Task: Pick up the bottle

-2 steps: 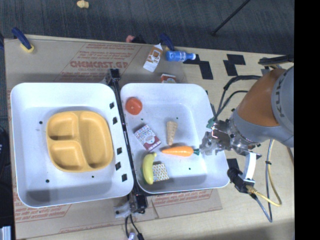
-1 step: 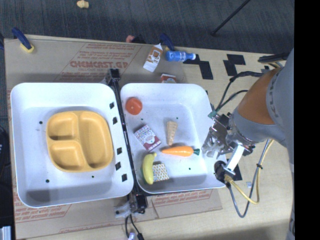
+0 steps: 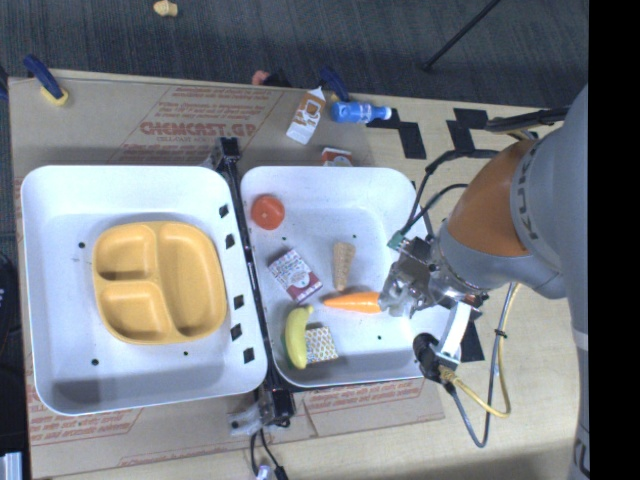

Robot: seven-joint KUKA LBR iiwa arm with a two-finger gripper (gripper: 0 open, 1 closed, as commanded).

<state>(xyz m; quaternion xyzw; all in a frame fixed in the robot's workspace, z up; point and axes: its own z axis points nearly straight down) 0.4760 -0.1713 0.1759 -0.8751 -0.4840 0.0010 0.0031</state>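
The grey arm (image 3: 520,218) reaches low over the right bin (image 3: 400,183), well away from the left bin (image 3: 40,268) with its yellow divided plate (image 3: 160,278), so the pick looks barely begun. Its gripper (image 3: 402,290) sits at the carrot's (image 3: 350,303) tip near the banana (image 3: 297,336); whether it is wide or closed I cannot tell. The bottle (image 3: 350,113) lies untouched on the bench beyond the bins, leaving everything to do.

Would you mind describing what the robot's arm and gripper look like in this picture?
The arm is grey and rounded, with an orange band above the wrist. The gripper is a grey metal block. Black cables and a yellow cable trail from the wrist.
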